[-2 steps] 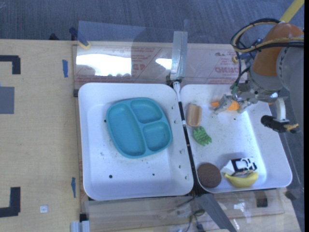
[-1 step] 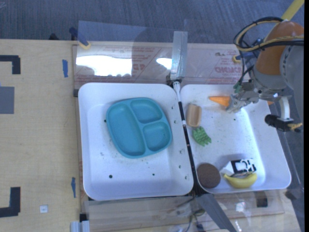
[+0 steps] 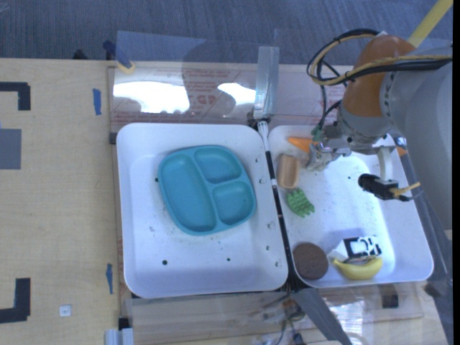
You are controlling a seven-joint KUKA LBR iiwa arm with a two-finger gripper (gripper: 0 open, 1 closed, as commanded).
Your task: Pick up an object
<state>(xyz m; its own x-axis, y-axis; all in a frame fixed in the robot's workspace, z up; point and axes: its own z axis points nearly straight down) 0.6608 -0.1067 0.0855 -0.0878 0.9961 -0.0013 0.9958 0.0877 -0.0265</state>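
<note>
Nearest the camera, at the right bin's [image 3: 410, 261] front edge, lie a brown disc [image 3: 310, 259] and a yellow banana [image 3: 359, 267] beside a black-and-white block [image 3: 361, 246]. Farther back sit a green ridged piece [image 3: 300, 203], a tan cylinder [image 3: 288, 170] and an orange carrot [image 3: 300, 143]. A teal divided plate [image 3: 207, 189] fills the left bin [image 3: 136, 214]. Reaching over the right bin's back, the arm's pincer [image 3: 321, 154] hangs beside the cylinder; its spread I cannot tell.

The arm [image 3: 420, 99] has a grey rounded body with an orange band [image 3: 374, 77] above the wrist. Black and yellow cables [image 3: 338, 52] loop at its 10 o'clock side.
</note>
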